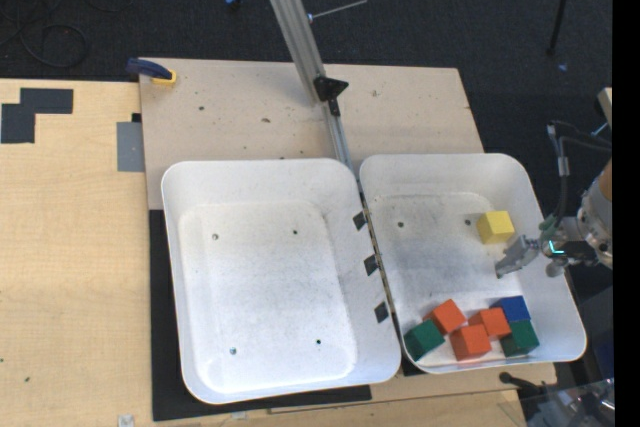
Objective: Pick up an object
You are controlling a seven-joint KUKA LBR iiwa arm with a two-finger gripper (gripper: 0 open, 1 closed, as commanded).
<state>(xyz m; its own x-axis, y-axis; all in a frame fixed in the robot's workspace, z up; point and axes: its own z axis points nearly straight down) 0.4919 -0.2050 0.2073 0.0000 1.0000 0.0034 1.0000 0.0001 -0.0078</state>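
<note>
The right bin point(440, 177) holds a yellow cube point(495, 226) near its right side. Along its front edge lies a cluster of blocks: a green one point(424, 338), three orange ones point(470, 325), a blue one point(514, 308) and a dark green one point(520, 340). My gripper point(518, 257) reaches in from the right edge, just below and to the right of the yellow cube and above the cluster. No block shows between its grey fingers.
The left bin point(190, 190) sits beside the right one, with black clips point(367, 264) along the shared rim. An aluminium rail point(293, 20) slants up from behind the bins. A blue and yellow clamp point(152, 70) sits at the bench's back left corner.
</note>
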